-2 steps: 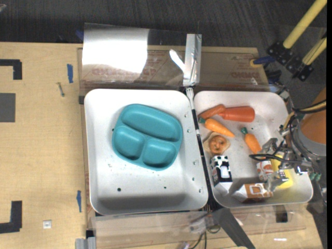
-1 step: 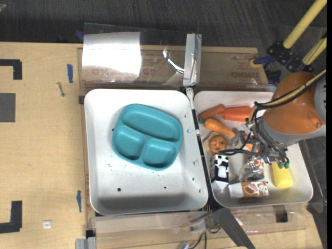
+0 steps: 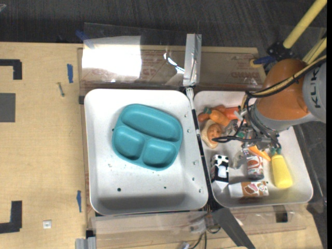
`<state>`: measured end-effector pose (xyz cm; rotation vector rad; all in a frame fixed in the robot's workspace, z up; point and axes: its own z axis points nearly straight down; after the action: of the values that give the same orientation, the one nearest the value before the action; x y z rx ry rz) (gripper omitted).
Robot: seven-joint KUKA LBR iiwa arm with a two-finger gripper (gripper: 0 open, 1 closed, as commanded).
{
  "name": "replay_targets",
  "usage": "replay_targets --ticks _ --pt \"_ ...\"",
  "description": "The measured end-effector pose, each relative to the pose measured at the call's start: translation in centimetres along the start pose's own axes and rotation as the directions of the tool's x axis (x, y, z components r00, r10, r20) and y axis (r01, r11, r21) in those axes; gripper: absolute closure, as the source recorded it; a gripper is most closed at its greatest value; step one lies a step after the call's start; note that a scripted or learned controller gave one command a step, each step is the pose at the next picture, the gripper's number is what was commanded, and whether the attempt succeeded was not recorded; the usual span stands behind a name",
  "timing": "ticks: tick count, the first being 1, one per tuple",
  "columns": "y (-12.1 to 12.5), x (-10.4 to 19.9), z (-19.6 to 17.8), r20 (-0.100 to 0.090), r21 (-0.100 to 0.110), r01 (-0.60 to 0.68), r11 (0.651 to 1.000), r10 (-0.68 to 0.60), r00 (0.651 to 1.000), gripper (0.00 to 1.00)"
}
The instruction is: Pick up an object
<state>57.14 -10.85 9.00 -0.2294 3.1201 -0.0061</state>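
1. Two shallow white bins are sitting side by side on the bench; the left bin (image 3: 98, 108) is holding a teal divided tray (image 3: 147, 136), which is lying flat near the bin's middle with its three compartments facing up.
2. The right bin (image 3: 303, 178) is holding a cluster of small things; at its far left corner an orange toy (image 3: 222, 113) is lying beside a round tan piece (image 3: 212, 133).
3. A black-and-white figure (image 3: 221, 168) is standing near the left wall of the right bin, towards the near side; a small packet with a brown-and-white label (image 3: 255, 189) is lying flat just to its right, close to the near wall.
4. A yellow bottle (image 3: 281, 170) is lying on its side towards the right of that bin; a small can with a red-and-white label (image 3: 254, 166) is standing just left of it, the two close together.
5. The grey arm with its orange band (image 3: 282, 90) is reaching in from the right and hanging over the far half of the right bin; the gripper (image 3: 251, 145) is pointing down just above the can and the yellow bottle, with cables crowding around it.
6. Whether its tool is apart or together is not something I can tell; nothing is visibly lodged in it, and every object is lying in a bin.
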Motion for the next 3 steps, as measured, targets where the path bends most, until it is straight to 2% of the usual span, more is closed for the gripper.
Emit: replay_targets --ticks 1,2,3 --pt "-1.4 6.3 -0.2 0.013 0.005 0.18 0.984 -0.18 0.983 0.0" --pt "-2.4 4.2 0.0 0.001 -0.001 0.196 0.981 -0.196 0.981 0.0" --pt "-2.0 6.5 -0.2 0.011 0.003 0.053 0.999 -0.054 0.999 0.0"
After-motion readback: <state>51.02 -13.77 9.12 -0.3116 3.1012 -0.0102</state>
